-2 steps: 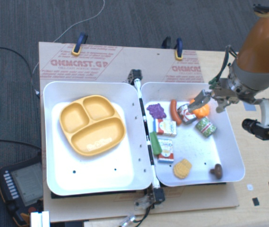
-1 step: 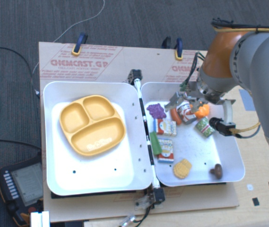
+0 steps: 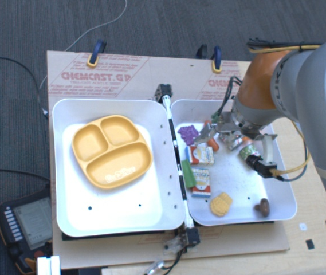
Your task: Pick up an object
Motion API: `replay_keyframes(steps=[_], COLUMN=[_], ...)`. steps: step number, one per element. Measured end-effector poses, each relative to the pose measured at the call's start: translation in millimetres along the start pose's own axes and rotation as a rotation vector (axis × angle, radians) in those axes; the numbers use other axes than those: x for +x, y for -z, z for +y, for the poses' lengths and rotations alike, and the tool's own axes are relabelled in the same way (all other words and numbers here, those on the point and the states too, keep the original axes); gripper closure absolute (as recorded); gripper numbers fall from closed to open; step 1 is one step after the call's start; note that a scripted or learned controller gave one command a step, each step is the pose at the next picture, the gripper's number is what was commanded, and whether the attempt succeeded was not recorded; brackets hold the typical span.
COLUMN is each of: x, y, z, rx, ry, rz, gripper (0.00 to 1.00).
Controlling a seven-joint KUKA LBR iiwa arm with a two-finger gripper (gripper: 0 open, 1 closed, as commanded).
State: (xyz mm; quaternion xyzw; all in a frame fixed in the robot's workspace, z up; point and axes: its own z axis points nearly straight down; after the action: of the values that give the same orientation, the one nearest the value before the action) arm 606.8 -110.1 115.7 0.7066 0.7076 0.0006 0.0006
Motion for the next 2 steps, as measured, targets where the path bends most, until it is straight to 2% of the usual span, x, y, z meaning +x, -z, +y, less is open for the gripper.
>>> replay_keyframes(steps=[1, 2], x=[-1, 0], y=[-27, -15], z=[31, 33], rx=[-0.005, -0.011], ry=[0.001, 0.001], rz=[0.001, 0.001], gripper=[0.00, 1.00])
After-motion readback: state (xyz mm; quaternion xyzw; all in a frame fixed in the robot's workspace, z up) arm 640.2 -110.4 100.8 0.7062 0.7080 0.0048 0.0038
